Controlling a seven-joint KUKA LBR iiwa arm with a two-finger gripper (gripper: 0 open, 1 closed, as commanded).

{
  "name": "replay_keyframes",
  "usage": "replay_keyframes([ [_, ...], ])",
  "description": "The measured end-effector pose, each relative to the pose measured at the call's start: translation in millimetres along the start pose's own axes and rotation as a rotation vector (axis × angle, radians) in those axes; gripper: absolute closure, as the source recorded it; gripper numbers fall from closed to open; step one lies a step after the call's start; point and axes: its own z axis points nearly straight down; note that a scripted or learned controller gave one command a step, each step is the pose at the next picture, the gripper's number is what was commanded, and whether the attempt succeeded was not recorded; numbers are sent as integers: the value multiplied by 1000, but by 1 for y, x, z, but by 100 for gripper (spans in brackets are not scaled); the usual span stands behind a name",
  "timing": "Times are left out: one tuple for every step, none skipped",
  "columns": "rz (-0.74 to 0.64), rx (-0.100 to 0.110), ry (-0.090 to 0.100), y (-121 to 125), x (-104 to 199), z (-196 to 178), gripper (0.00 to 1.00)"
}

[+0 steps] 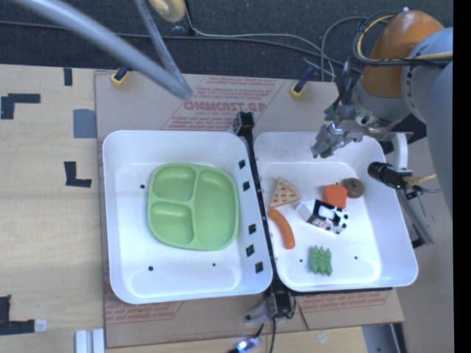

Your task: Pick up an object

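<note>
Approach step, by the look of it: gripper (322,150) above the far part of the right bin (368,271), nothing between its tips. Jaw spread impossible to tell at this slant. Candidates nearer in the bin: pizza slice (284,193), sausage (282,228), orange block (335,195), green piece (319,259). Next: choosing one, moving over it, descending.

Gripper (324,147) fingertips too small and blurred to read. Arm (412,57) cut off at right edge. Black-and-white toy (327,217) shape unclear, partly hiding orange block (335,195).
</note>
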Motion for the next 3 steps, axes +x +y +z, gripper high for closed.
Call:
replay_keyframes([
  [1,1,0,5,-5,-42,100],
  [2,0,-1,-2,-7,-86,100],
  [-2,6,0,-24,42,-84,100],
])
